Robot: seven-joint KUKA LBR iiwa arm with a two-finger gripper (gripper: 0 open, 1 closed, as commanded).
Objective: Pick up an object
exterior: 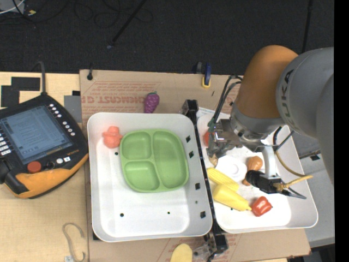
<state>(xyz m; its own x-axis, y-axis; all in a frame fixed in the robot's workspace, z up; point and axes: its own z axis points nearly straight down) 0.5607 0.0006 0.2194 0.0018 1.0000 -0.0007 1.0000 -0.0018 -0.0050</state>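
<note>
Grey arm point(305, 91) reads "KUKA"; its gripper point(217, 146) hangs over the right bin point(294, 212), grip state unclear.

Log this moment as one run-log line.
arm: over right bin | end effector: low at bin's left side, nothing seen held | nearby: yellow pieces, red piece | pick: not done

Both bins point(103, 212) smooth white plastic, slight sheen; green divided plate point(154, 160) matt plastic; arm point(305, 97) smooth grey casing with glossy orange band point(264, 83); yellow toy point(229, 192) and red pepper point(260, 206) shiny plastic; bench top point(120, 94) matt brown cardboard, printed; backdrop point(163, 26) dull black cloth; tablet point(38, 141) glossy screen, orange rubbery edge
</note>
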